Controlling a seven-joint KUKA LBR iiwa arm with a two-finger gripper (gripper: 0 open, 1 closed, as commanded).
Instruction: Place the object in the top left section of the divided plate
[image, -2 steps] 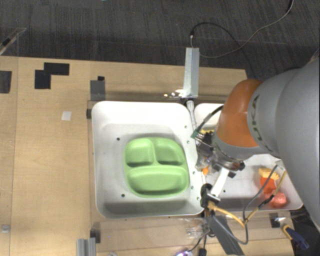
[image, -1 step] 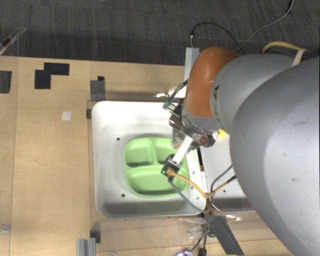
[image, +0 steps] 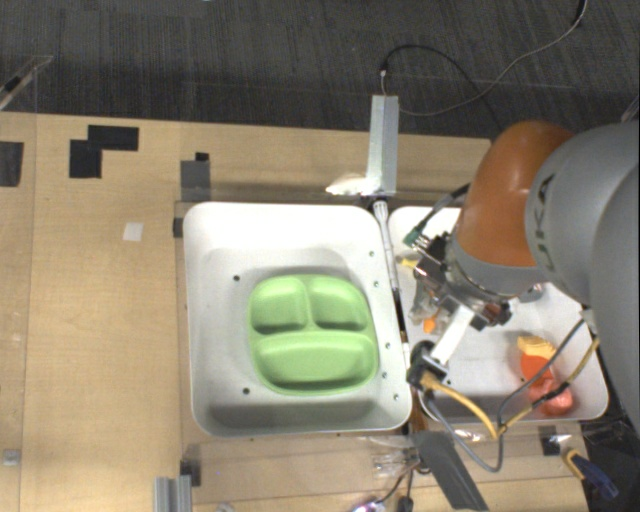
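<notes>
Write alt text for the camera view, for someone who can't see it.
A grey arm with an orange band reaches in from the right over the right white bin, where orange and red objects lie near its right side. The left white bin holds a green divided plate with nothing in its sections.

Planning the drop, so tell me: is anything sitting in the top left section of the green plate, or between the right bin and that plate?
Nothing visible lies in the green divided plate's top left section. Between it and the right bin run only the two bins' adjoining rims, which the gripper must cross.
</notes>
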